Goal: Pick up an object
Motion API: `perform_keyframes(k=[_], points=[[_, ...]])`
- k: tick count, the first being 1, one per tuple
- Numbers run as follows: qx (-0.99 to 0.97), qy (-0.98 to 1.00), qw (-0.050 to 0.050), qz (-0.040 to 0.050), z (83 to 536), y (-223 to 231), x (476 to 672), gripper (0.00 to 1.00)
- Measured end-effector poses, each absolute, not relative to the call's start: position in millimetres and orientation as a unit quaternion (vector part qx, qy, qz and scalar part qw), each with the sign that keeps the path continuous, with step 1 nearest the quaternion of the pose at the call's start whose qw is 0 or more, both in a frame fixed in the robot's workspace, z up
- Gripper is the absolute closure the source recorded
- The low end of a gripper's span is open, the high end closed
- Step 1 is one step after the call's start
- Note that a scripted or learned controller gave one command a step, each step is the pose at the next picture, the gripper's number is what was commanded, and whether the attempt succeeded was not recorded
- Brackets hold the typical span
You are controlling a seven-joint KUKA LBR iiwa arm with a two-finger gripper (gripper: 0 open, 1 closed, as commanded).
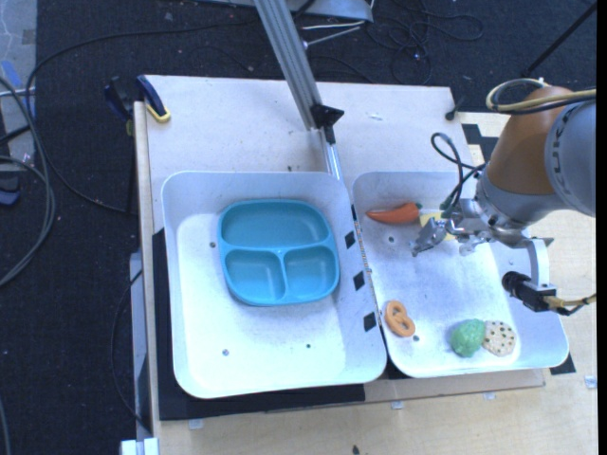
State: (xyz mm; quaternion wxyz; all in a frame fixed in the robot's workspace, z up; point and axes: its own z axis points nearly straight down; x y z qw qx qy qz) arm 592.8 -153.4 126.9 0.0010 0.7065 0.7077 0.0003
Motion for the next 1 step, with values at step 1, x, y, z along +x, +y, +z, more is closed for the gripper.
perform_keyframes(k=[1], points=[[0.707, 0.707, 0.001, 0.0, 135.2, -153.1, 592.5, 1.0]])
